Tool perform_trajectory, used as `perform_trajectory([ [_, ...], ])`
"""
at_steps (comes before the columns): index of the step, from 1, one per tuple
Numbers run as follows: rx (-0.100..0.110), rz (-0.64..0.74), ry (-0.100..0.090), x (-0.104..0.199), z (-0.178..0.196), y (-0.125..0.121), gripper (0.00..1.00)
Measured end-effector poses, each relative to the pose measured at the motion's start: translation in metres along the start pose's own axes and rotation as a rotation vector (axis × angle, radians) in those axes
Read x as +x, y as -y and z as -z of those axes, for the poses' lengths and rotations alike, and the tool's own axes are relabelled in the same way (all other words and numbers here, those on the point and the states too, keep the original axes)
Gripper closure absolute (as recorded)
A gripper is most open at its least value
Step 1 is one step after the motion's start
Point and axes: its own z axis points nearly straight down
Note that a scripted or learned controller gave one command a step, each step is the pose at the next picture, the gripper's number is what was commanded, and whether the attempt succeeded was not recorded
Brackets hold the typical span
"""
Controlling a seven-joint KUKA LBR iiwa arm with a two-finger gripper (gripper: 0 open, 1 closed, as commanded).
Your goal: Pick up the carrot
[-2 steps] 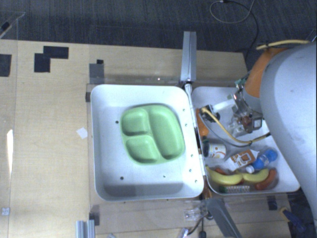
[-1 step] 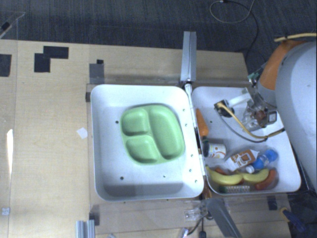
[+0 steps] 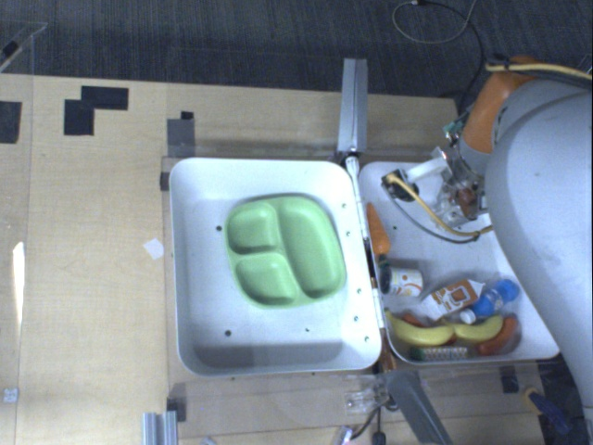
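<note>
The carrot (image 3: pixel 377 231) is a slim orange piece lying lengthwise against the left wall of the right bin (image 3: pixel 417 239). My gripper (image 3: pixel 460 197) hangs over the upper right part of that bin, below the orange wrist band (image 3: pixel 484 111), with a yellow and white cable looped beside it. It sits well to the right of the carrot and apart from it. The grey arm covers the bin's right side.
The left bin (image 3: pixel 195 276) holds a green divided plate (image 3: pixel 283 248). At the front of the right bin lie a small white can (image 3: pixel 405 280), an orange-white carton (image 3: pixel 454 297), a blue bottle (image 3: pixel 498 296) and yellow bananas (image 3: pixel 434 333). A metal post (image 3: pixel 353 109) stands between the bins.
</note>
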Motion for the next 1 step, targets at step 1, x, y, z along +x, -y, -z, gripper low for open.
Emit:
perform_trajectory([
  [1, 0.002, 0.251, 0.003, -0.0706, 0.0983, 0.0643, 1.0],
])
